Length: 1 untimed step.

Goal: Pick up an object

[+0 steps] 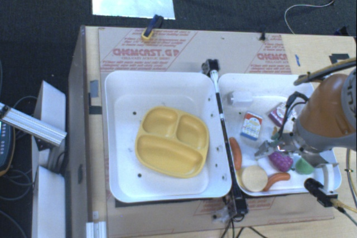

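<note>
Gripper low over purple toy in the right bin

Grapes — a small purple, knobbly plastic bunch [281,161] — lie in the lower right of the frame, inside the right-hand shallow white bin [245,84]. The metal two-finger gripper [271,147] sits just to their upper left, very near or touching; whether its jaws are open or closed cannot be told from this angle. The grey arm with its orange band [329,111] comes in from the right edge. Beside the grapes lie a green round piece [304,165], an orange-red sausage-shaped toy [277,178] and a pale round disc [254,178]. Higher up — a small blue and white carton [252,126]. The left-hand white bin [120,120] holds a yellow divided plastic tray [172,141].
</note>
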Motion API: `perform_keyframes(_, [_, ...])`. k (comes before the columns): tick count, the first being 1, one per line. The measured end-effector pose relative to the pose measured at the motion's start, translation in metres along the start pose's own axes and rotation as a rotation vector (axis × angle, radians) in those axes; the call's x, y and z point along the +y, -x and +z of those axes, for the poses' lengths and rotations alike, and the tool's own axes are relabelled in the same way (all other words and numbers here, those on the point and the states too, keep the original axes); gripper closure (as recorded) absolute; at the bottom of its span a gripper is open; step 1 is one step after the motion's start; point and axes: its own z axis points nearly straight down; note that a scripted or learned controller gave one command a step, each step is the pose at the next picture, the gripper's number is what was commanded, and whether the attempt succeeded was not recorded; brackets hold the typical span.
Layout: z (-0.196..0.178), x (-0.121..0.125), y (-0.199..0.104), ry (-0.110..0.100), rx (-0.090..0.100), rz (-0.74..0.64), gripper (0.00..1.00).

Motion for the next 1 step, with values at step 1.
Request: perform_keyframes(1, [-0.0413,0.1391,0.0523,0.005,-0.002,-0.003,0.0])
